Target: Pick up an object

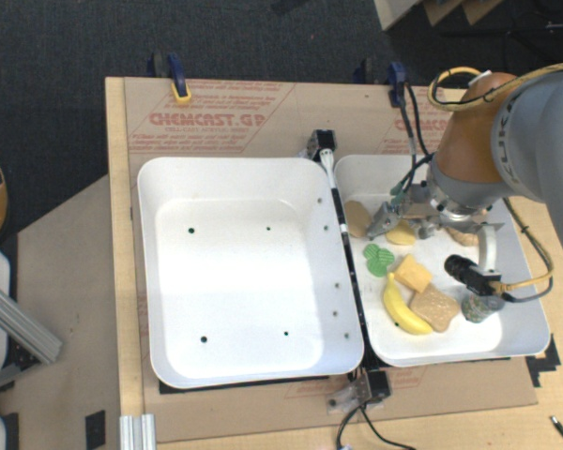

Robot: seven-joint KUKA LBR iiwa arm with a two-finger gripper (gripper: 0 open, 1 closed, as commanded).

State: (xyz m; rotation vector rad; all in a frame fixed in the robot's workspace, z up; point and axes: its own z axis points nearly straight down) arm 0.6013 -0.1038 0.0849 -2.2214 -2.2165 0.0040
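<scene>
Reaching in from the right, the grey arm (535, 129) with its orange band hangs over the back half of the right bin (450, 347), and the gripper (405, 218) sits low among the things there. Whether it is open or closed cannot be told from this angle, and nothing can be seen held in it. Just below the gripper lies a small yellow piece (402, 238), touching it or very nearly so. A round tan disc (357, 218) lies to its left, close to the wall shared with the left bin (235, 279). Nearer the front, a green lump (379, 261) sits beside a yellow block (413, 275). In front of these, a banana (403, 311) curves along a tan slice of bread (437, 309), touching it. A grey-green ball (476, 308) rests just right of the bread. Both bins stand side by side on a brown board (122, 251).
</scene>
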